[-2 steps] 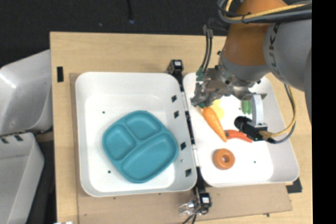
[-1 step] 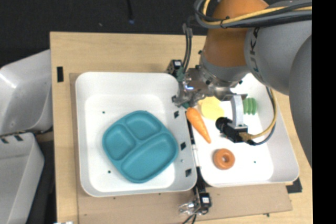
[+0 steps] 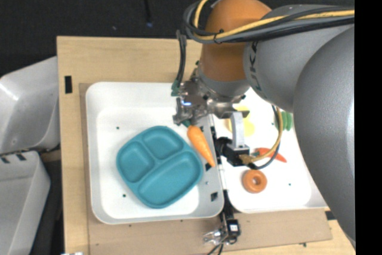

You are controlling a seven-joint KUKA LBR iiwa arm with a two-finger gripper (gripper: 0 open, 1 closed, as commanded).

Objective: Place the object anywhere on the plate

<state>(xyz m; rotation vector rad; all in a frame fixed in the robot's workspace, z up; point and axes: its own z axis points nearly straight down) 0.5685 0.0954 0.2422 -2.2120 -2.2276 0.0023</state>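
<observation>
Orange carrot (image 3: 201, 145) slanting just beneath the jaws, whether clamped cannot be told, its lower tip at the edge of the blue sectioned plate (image 3: 158, 166) in the left bin (image 3: 98, 128), orange ring (image 3: 255, 181) right of the jaws
</observation>
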